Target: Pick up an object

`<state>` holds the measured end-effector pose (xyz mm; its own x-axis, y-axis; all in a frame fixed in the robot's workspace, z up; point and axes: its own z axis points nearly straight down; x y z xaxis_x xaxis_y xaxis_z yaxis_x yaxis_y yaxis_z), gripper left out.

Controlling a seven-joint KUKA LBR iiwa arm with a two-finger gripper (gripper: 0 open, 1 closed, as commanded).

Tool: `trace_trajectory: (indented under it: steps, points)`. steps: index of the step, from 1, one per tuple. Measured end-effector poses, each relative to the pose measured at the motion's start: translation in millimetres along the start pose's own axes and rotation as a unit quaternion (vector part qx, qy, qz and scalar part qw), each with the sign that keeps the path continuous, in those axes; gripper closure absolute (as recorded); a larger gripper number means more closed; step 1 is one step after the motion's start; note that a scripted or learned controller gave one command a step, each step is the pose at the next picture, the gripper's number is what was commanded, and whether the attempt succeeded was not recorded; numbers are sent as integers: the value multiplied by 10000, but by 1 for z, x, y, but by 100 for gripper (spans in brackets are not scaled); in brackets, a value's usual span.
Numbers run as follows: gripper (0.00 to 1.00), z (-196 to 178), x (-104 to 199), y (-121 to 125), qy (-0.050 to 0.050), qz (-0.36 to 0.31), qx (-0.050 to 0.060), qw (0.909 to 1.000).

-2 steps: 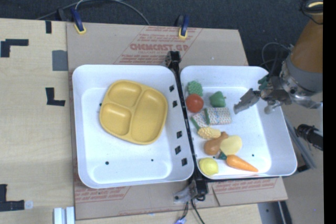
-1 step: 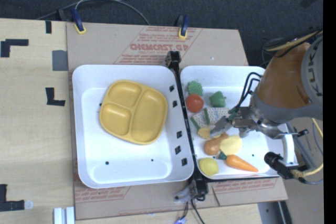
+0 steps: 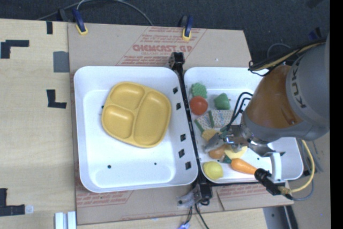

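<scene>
Small toy foods are piled in the right bin (image 3: 268, 76): a red tomato (image 3: 199, 105), a green broccoli piece (image 3: 199, 89), a green pepper (image 3: 222, 100), a yellow lemon (image 3: 213, 170), an orange carrot (image 3: 243, 166) and a brownish piece (image 3: 217, 153). My gripper (image 3: 221, 140) is low over the middle of this pile, just above the brownish piece and beside a yellow piece (image 3: 209, 134). The arm's grey and orange body (image 3: 284, 102) covers the bin's right half.
The left bin (image 3: 91, 131) holds a yellow divided plate (image 3: 136, 113). A black divider (image 3: 185, 115) runs between the two bins. Cables (image 3: 278, 182) hang off the wrist near the right bin's front corner. Cardboard lies under both bins.
</scene>
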<state>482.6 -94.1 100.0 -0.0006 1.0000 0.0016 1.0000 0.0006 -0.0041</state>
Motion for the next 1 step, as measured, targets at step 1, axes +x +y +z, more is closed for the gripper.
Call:
trace_trajectory:
  steps: [1]
  points:
    - [0,13,-2,2,-21,9,-39,10000]
